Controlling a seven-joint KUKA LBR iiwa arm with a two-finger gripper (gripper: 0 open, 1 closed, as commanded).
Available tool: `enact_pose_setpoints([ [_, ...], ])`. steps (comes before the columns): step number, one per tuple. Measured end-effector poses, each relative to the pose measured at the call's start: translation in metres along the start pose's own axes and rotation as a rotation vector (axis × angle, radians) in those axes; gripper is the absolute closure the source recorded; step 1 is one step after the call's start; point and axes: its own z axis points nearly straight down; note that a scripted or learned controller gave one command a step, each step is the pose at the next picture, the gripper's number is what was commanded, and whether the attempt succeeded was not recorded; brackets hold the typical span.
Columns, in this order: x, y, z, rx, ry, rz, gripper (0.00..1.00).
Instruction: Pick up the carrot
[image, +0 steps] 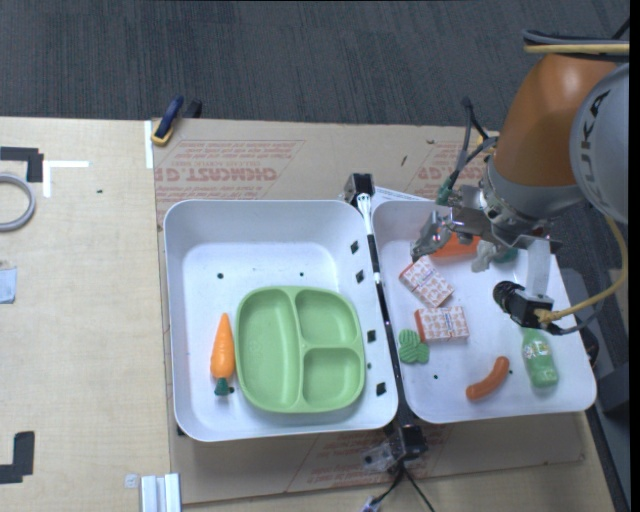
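The carrot (222, 347), orange with a small green top, lies along the left side of the left bin (190, 240), just left of a green divided plate (300, 348). My gripper (458, 245) hangs over the far part of the right bin (575, 385), well to the right of the carrot. Its fingers stand spread apart, and a small orange-red object (456, 247) shows in the gap between them. Whether that object is lifted or resting on the bin floor I cannot tell.
In the right bin lie two red-and-white patterned boxes (428, 283) (443, 323), a small green piece (412, 347), a sausage (488, 379) and a green bottle (541, 360). A raised divider (372, 290) runs between the bins.
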Motion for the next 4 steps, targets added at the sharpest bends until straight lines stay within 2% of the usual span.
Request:
enact_pose_setpoints([
  [1,-0.038,0.093,-0.041,-0.002,-0.001,-0.023,0.0],
  [2,0.007,0.043,0.053,-0.001,0.0,-0.07,0.0],
  [3,0.121,0.021,0.053,0.0,0.0,0.16,0.0],
  [4,0.179,-0.047,0.098,0.001,0.0,-0.148,0.0],
])
